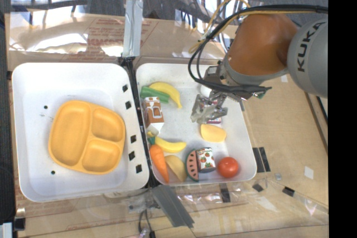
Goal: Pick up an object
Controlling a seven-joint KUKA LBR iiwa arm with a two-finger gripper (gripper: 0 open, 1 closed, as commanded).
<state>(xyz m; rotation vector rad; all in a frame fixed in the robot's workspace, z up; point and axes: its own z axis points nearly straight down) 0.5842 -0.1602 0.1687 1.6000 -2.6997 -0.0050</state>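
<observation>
My gripper (207, 112) hangs over the right bin (240, 120), its metal fingers pointing down near the bin's middle right. Something small with red and white marks shows between the fingertips, but I cannot tell what it is or whether it is held. Just below the fingertips lies a yellow-orange wedge (213, 132). A banana (166, 92) with a green piece beside it lies at the bin's upper left. A small brown and white carton (153, 110) stands below it. Along the front lie a second banana (170, 145), a carrot (158, 161), a potato (175, 166), a watermelon slice (192, 165), a strawberry-print can (206, 159) and a tomato (227, 167).
The left bin (28, 92) holds a yellow divided plate (86, 136). A black divider with clips (134, 120) runs between the bins. The arm's orange wrist (259, 44) and its cables (212, 25) hang over the right bin's upper right corner.
</observation>
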